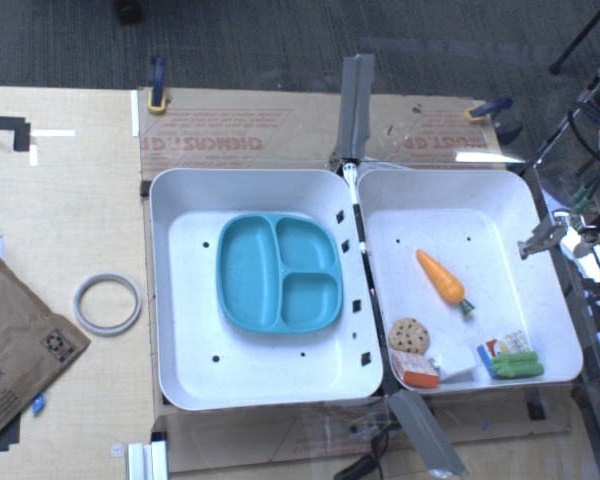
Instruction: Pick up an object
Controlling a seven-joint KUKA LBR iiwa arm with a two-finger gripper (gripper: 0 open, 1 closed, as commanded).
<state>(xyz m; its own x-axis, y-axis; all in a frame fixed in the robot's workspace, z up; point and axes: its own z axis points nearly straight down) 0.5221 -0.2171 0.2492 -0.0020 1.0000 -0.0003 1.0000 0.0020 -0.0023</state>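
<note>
Rightward, gripper [542, 236] over right bin's [500, 198] rim (nothing held).

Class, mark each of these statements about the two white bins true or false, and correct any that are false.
1. The blue divided plate lies in the left bin. True.
2. The carrot lies on the plate. False: it lies in the right bin.
3. The cookie lies nearer the front of the bin than the carrot. True.
4. The tape ring sits inside the left bin. False: it lies on the bench, left of that bin.
</note>
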